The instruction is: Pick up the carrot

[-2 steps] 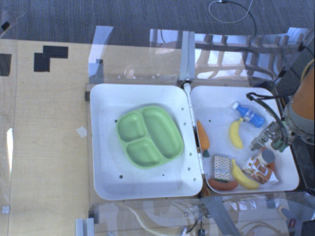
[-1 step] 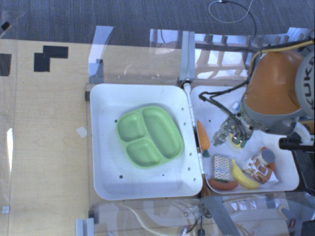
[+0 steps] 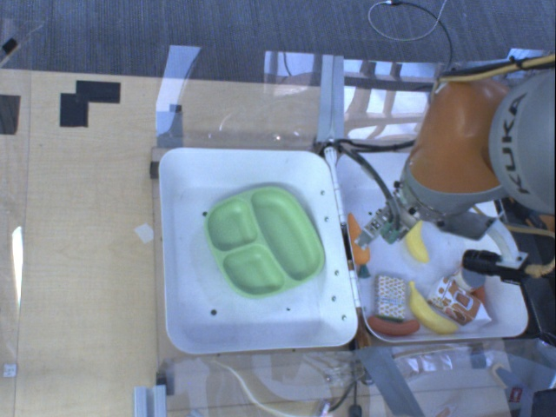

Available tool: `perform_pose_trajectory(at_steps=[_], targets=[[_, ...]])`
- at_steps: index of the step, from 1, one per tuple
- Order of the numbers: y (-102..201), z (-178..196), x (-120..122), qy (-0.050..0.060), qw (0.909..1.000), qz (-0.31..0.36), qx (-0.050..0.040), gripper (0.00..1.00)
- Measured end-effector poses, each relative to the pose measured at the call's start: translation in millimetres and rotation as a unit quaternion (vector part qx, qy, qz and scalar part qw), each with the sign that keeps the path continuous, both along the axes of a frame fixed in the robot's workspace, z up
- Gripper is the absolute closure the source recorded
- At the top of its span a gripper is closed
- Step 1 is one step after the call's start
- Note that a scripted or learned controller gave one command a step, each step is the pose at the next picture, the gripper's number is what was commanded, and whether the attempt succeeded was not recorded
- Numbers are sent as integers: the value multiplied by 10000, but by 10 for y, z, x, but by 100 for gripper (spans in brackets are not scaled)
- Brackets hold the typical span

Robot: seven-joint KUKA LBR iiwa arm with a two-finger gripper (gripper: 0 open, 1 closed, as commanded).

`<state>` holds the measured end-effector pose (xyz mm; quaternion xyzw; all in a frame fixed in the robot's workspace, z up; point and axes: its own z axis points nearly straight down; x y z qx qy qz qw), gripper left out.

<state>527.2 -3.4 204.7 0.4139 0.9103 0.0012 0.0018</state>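
Observation:
The carrot (image 3: 356, 240) is a small orange piece lying in the right bin (image 3: 512, 324), close against its left wall. My gripper (image 3: 385, 226) hangs low over that bin, just right of the carrot's upper end and very near it. Whether it touches the carrot cannot be made out. The arm's orange band (image 3: 456, 142) and grey wrist cover the back of the right bin.
The left bin (image 3: 187, 320) holds a green divided plate (image 3: 263, 240). The right bin also holds a yellow banana (image 3: 432, 311), a second yellow piece (image 3: 418, 244), a checkered packet (image 3: 391, 295), a red sausage (image 3: 393, 325) and a brown-and-white carton (image 3: 456, 299).

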Motion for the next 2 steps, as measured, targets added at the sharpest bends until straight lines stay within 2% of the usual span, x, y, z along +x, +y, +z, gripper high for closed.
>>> perform_pose_trajectory(at_steps=[1, 2], targets=[[600, -219, -392, 13, 9908, 1354, -2, 100], [391, -38, -380, 0, 10000, 69, -2, 100]])
